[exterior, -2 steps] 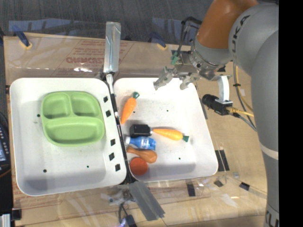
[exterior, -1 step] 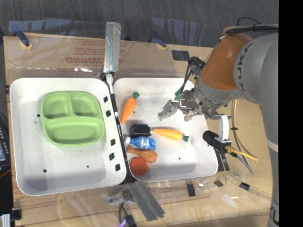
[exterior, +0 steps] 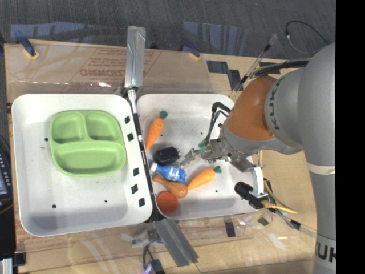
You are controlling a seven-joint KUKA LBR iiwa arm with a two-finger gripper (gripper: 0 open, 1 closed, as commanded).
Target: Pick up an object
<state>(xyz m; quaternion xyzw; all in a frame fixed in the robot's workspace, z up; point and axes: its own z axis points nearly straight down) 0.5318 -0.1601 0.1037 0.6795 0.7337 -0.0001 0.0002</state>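
The arm [exterior: 296, 113], smooth grey metal with a glossy orange band, reaches in from 3 o'clock, and nothing looks lifted yet, so by my reading the pick is at the approach stage with the grasp and lift left to do. The left bin [exterior: 28, 210], shallow white plastic, holds a matte green divided tray [exterior: 87, 140] with rounded corners. The right bin [exterior: 188, 107] holds the candidates, clustered toward its 8 o'clock side: two tapered orange carrots [exterior: 154, 131] [exterior: 201, 179], a blue packet [exterior: 171, 173], a small black block [exterior: 166, 153] and a round red-orange piece [exterior: 167, 202]. The gripper [exterior: 191, 156] hangs just at 3 o'clock of the black block; whether its jaws are apart or together I cannot tell.
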